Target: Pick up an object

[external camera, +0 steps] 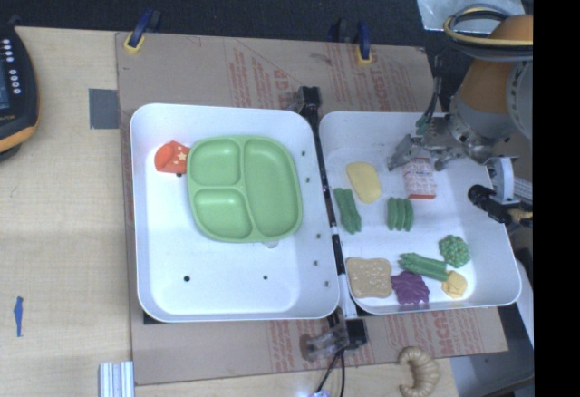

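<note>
Currently the tool (pixel 424 153) hovers, fingers spread apart, directly above the red-and-white packet (pixel 419 179) at the right bin's (pixel 507 282) upper middle, positioned for a descending grasp.

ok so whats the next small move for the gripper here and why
Probably a short straight descent. The gripper hovers over the right bin, right above the small red-and-white packet, which lies clear of the yellow piece and the green pods. Whether its fingers would straddle the packet can't be judged from this angle.
</note>
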You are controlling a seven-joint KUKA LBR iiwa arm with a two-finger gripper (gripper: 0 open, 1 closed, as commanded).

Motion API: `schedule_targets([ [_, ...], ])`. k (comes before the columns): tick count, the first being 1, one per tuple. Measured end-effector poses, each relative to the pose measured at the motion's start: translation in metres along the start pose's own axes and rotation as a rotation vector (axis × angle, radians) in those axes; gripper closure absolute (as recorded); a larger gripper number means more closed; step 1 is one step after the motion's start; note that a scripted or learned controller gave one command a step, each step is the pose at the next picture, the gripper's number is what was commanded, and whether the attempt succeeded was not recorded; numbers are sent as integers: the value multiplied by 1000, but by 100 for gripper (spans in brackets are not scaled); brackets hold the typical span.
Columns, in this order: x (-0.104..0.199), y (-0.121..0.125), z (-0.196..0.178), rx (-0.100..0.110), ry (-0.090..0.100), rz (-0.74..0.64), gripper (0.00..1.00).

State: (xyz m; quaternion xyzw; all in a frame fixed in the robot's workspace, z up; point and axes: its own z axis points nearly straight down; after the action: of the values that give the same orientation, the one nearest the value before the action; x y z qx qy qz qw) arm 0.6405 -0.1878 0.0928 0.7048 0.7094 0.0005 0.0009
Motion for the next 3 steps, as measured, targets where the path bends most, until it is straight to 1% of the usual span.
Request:
schedule_targets([
  [1, 30, -54, 1, 11, 3, 3, 0],
  [2, 46, -81, 1, 10, 2, 3, 0],
  [3, 45, -79, -10, 8, 0, 3, 100],
])
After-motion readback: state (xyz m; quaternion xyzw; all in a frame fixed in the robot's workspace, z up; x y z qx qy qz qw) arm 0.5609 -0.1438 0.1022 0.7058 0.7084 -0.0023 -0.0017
